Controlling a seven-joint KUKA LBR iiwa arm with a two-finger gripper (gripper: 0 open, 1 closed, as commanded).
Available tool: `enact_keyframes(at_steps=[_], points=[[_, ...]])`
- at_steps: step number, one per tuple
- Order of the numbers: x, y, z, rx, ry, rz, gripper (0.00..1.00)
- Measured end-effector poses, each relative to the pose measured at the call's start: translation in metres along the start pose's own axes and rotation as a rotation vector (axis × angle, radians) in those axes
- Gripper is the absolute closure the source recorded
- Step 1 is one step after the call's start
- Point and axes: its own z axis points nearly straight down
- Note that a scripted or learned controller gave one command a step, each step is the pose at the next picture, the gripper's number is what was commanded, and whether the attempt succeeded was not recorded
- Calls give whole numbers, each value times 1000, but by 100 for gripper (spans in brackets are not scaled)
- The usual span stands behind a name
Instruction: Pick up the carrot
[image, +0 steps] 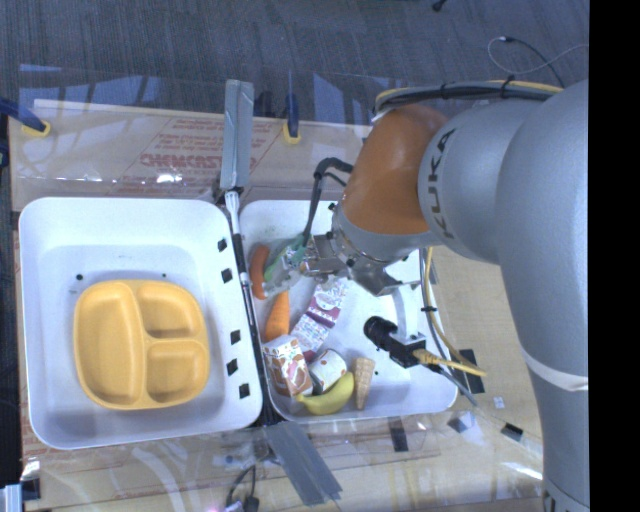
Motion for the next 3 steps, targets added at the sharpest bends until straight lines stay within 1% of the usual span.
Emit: enact_keyframes(at_steps=[1, 2, 3], points=[[-77, -42, -7, 0, 1, 177, 0], [-66, -50, 95, -10, 0, 129, 0], [-65, -49, 85, -12, 1, 122, 100]])
